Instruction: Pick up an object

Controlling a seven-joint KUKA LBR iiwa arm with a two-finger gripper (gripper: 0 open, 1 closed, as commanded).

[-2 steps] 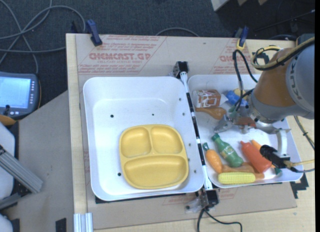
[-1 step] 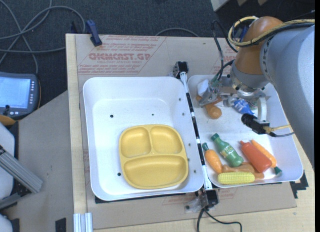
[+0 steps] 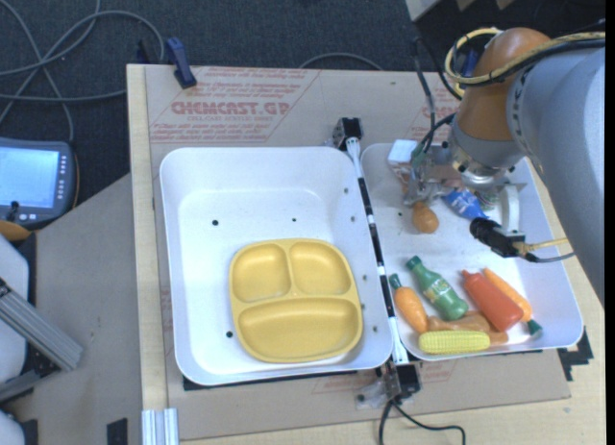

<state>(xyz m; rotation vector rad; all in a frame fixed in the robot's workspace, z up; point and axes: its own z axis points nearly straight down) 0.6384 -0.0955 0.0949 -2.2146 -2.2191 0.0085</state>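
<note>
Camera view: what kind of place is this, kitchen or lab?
Likely a robotics lab bench, not a kitchen: two white bins clamped on a board, toy food, loose cables on carpet, a teach pendant.

arm (image 3: 567, 87) cut off by right edge. gripper (image 3: 420, 188) fingertips too small and cluttered to read. blue item (image 3: 465, 205) half hidden under wrist, can't identify. 1 handheld screen (image 3: 34, 182) clipped at left edge.

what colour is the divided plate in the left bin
Yellow. The divided plate shows clearly in the camera view, lying in the left white bin.
</note>
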